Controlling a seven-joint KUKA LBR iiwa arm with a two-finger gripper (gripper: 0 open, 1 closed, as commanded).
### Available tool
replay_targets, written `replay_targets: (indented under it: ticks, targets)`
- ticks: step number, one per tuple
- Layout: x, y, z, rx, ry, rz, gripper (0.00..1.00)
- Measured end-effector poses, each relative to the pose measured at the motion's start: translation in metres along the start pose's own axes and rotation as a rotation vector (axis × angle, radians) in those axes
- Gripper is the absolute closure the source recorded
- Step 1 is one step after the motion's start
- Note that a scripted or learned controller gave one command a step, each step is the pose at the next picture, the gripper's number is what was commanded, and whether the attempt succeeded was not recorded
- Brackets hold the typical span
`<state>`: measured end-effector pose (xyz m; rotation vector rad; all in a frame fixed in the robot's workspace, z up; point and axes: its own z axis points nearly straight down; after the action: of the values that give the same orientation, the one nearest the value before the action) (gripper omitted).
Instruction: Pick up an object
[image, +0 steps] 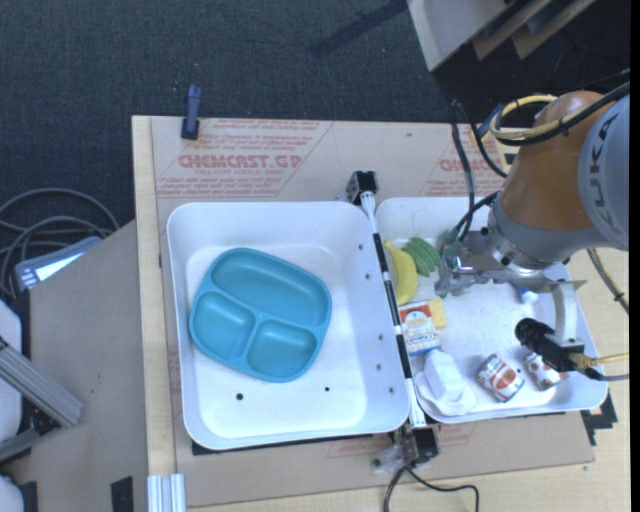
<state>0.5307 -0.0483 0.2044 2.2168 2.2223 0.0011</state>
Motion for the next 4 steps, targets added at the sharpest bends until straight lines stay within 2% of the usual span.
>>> replay_targets:
  ticks: [1,2,4]
  targets:
    - [0.000,0.001,-0.010,-0.002,-0.001,-0.001,1.00]
    - [-0.047,0.003,0.080,0.004,0.001,0.003,1.00]
    - [-0.046,0.005,0.060,0.000,0.000,0.002,1.00]
